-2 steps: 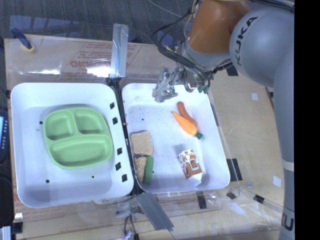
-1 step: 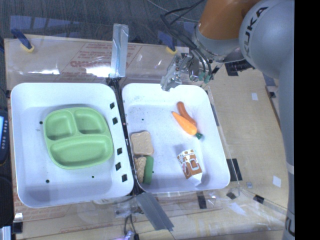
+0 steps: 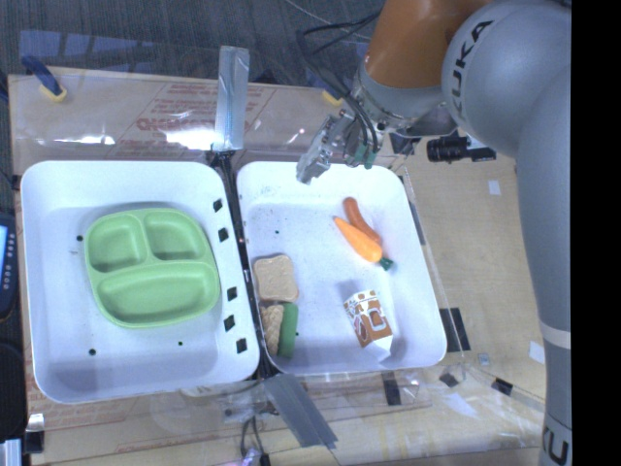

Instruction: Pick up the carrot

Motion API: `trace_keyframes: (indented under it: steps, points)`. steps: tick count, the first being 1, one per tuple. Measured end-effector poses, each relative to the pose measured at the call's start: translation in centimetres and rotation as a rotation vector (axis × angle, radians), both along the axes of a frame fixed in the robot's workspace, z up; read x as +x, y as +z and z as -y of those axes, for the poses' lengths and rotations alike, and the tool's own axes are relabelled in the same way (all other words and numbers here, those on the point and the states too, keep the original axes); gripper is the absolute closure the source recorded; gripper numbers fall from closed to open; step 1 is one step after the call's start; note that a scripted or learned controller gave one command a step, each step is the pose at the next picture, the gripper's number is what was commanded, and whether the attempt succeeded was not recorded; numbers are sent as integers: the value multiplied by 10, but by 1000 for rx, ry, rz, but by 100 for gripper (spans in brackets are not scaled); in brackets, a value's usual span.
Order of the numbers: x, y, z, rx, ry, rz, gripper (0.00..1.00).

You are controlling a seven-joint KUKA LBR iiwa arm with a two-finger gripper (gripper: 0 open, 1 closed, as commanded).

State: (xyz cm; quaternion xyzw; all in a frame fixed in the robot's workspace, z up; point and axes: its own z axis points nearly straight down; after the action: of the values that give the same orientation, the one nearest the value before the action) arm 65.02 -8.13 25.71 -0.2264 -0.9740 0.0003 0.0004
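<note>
The carrot (image 3: 359, 243) is orange with a small green stub at its near-right end. It lies slantwise in the right part of the right bin (image 3: 417, 260). A darker red-orange sausage-like piece (image 3: 360, 216) lies against its far side. My gripper (image 3: 312, 166) hangs over the far rim of the right bin, up and to the left of the carrot, well apart from it. Nothing shows in its grasp.
In the right bin's near half lie a slice of bread (image 3: 276, 278), a tan biscuit (image 3: 272, 324) beside a green stick (image 3: 289, 330), and a small brown-and-white carton (image 3: 370, 320). The left bin (image 3: 39, 260) holds a green divided plate (image 3: 150, 265). The bin floor left of the carrot is bare.
</note>
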Motion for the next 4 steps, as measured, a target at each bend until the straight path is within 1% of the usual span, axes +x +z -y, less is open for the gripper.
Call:
trace_keyframes:
  steps: [1,2,3,4]
  points:
    - [-8,-19,-3,0,-228,-1,100]
    - [-30,19,-9,-1,339,4,100]
    - [-42,32,22,-2,176,5,100]
    - [-99,5,17,0,73,0,100]
